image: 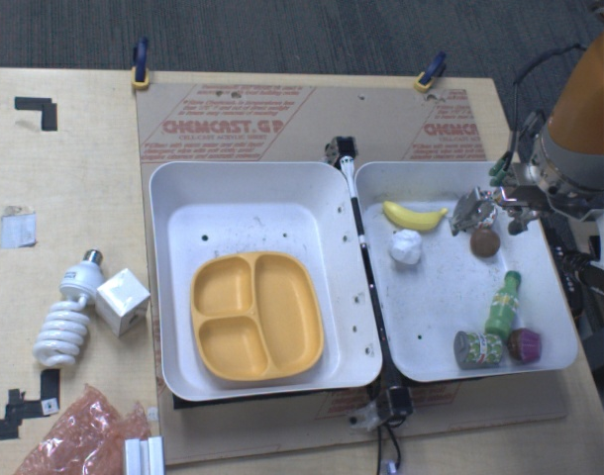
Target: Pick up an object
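Observation:
The right bin (431,364) holds a yellow banana (414,214), a white crumpled ball (406,248), a small brown ball (485,243), a green bottle (502,305), a lying can (477,349) and a magenta object (525,344). My gripper (497,216) hangs over the bin's upper right part, just above the brown ball and to the right of the banana. Its fingers stand open and nothing is between them. The brown ball rests on the bin floor right below the fingertips.
A yellow divided plate (257,315) lies in the left bin (173,206). A spiral light bulb (64,315), a white cube (124,300) and a red mesh bag (84,433) lie on the bench, left of the bins. A divider clip (344,151) sits between the bins.

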Robot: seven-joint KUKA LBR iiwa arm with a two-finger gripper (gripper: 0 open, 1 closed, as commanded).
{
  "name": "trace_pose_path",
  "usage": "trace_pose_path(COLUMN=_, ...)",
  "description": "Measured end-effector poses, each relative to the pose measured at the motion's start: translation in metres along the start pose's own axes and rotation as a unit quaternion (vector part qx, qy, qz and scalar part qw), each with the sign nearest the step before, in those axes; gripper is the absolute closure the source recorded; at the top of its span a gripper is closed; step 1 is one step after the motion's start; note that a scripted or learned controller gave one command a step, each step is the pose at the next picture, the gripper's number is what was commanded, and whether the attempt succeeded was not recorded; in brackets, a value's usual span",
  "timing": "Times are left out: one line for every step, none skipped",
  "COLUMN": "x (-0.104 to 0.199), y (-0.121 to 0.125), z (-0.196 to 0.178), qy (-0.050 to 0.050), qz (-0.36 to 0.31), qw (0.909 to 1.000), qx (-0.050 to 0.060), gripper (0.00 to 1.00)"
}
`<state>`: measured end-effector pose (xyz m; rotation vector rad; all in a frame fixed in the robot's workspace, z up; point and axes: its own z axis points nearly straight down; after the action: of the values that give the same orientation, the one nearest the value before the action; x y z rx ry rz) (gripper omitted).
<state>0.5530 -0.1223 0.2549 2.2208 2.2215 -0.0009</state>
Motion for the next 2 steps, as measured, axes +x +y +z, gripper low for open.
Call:
trace_pose_path(x=-0.003, y=0.002, z=0.162, qy=0.000, qz=0.001, qw=1.0000, qx=0.000, gripper=0.00)
trace_pose_path(x=-0.004, y=0.002, z=0.152, qy=0.000, qz=0.002, qw=1.0000, qx=-0.001, gripper=1.00)
